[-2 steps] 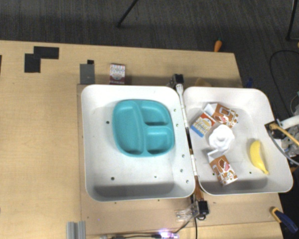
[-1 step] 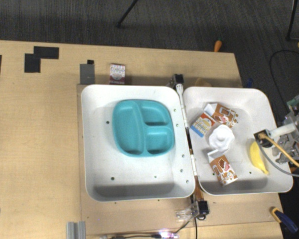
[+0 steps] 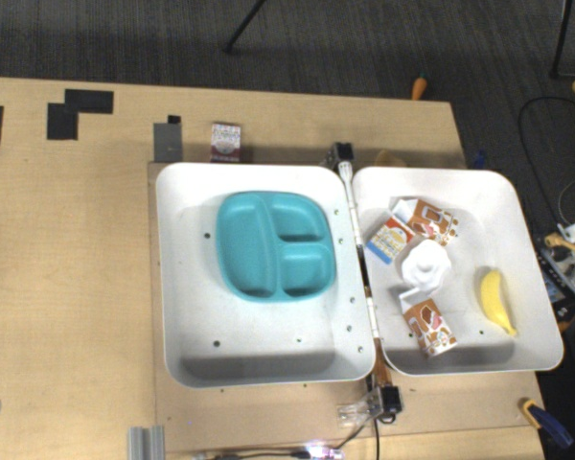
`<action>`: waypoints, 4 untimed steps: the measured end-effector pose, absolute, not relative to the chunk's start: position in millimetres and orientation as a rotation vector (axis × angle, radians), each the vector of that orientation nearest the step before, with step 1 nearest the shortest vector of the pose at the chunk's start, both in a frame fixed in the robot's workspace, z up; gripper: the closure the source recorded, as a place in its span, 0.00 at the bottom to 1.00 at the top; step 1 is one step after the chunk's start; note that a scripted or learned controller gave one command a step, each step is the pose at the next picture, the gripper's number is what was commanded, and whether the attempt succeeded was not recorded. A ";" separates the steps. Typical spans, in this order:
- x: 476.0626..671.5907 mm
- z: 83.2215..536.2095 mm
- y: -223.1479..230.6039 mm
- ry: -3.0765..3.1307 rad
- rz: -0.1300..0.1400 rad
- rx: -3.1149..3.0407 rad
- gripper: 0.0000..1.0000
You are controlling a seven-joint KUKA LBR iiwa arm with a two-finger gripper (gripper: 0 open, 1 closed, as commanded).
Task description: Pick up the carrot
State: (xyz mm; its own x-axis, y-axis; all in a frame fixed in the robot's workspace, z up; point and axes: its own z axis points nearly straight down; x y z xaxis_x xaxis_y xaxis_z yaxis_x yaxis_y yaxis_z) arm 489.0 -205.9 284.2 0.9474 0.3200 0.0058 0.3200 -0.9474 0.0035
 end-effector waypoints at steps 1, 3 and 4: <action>487.9 245.7 -204.5 0.336 -0.002 3.126 1.00; 488.8 306.4 -198.6 0.358 0.013 3.117 1.00; 487.5 214.1 -158.4 0.490 -0.007 3.109 1.00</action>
